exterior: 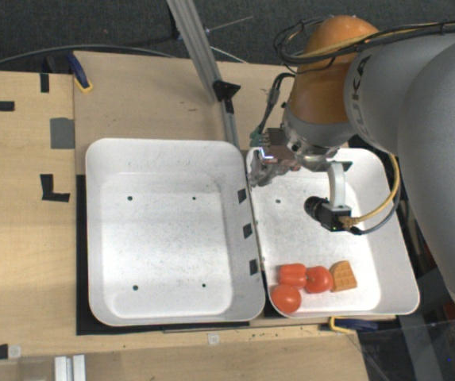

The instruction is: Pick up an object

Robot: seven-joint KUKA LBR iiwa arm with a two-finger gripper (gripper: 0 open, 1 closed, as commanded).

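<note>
**Candidate objects clustered at the near edge of the right bin, with the arm poised above its far end**

The things available for picking lie together in the right bin, against its near rim. Three red pieces sit touching one another, two side by side and a third just in front of them at the bin's near-left corner. A tan waffle-textured piece rests just beside the right-hand red one, touching or nearly so. Their tight grouping at the wall matters for the task: a pick there leaves little free room beside each piece, and the rim limits the approach from the near side.

The gripper is seen at the far-left corner of the same bin, well apart from the cluster, beneath the arm's orange band. It is too small and dark against the wrist hardware to say whether it is spread or closed, and no object can be seen in it. A black cylindrical fitting with a yellow cable hangs from the wrist over the middle of the bin.

The left bin lies alongside, its rim meeting the right bin's rim. Judged from this layout, no object has yet been lifted.
</note>
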